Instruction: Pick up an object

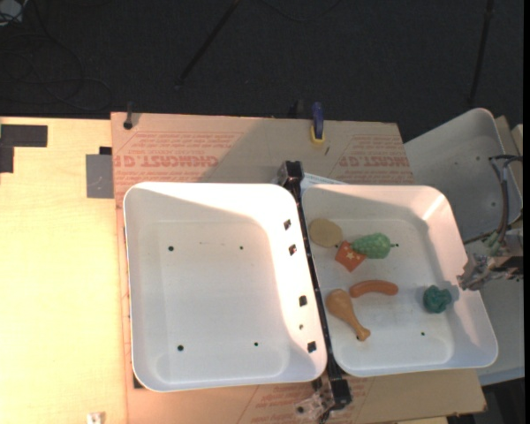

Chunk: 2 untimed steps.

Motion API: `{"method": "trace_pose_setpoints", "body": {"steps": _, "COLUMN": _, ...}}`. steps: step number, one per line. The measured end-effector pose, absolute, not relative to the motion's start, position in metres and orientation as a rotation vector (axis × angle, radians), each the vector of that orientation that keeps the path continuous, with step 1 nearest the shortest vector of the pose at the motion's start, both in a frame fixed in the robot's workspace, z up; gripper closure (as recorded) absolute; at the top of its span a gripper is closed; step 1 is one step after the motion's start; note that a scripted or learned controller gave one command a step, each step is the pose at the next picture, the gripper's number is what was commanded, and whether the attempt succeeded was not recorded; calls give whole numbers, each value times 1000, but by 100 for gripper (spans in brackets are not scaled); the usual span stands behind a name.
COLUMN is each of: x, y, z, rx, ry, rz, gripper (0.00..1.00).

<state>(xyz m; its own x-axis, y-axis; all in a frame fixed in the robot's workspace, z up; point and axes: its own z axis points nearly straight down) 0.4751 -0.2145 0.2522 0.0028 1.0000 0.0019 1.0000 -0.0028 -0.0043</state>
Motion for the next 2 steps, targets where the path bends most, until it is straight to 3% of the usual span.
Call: {"method": "trace_pose_setpoints", "body": {"steps": 2, "x": 475, "y": -216, "z": 271, "rx": -2222, "ry": -2211, "rz": 4, "gripper": 100}}
